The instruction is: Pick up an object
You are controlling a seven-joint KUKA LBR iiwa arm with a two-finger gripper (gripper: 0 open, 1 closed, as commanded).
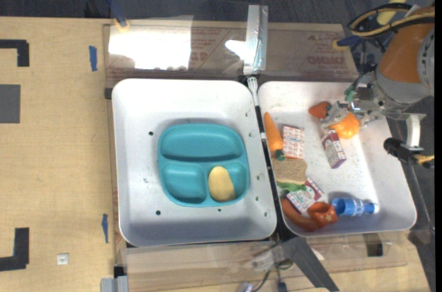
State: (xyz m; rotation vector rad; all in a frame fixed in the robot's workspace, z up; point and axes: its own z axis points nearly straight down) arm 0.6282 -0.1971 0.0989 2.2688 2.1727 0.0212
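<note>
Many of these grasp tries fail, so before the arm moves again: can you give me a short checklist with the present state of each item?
1. Two-finger gripper over the right white bin: ok.
2. Small orange toy right under the gripper: ok.
3. Toy seen between the fingers: cannot tell.
4. Neighbours clear of the orange toy: not ok, a maroon packet lies just below it.
5. Teal divided tray in the left bin has room beside the yellow potato-shaped toy: ok.

Your open room: right bin (387, 204) bare white floor at frame center-right. Clutter crowds its left and lower side: carrot (273, 134), packets (293, 142), blue bottle (353, 206). Left bin (138, 146) center blocked by teal tray (202, 161).
</note>
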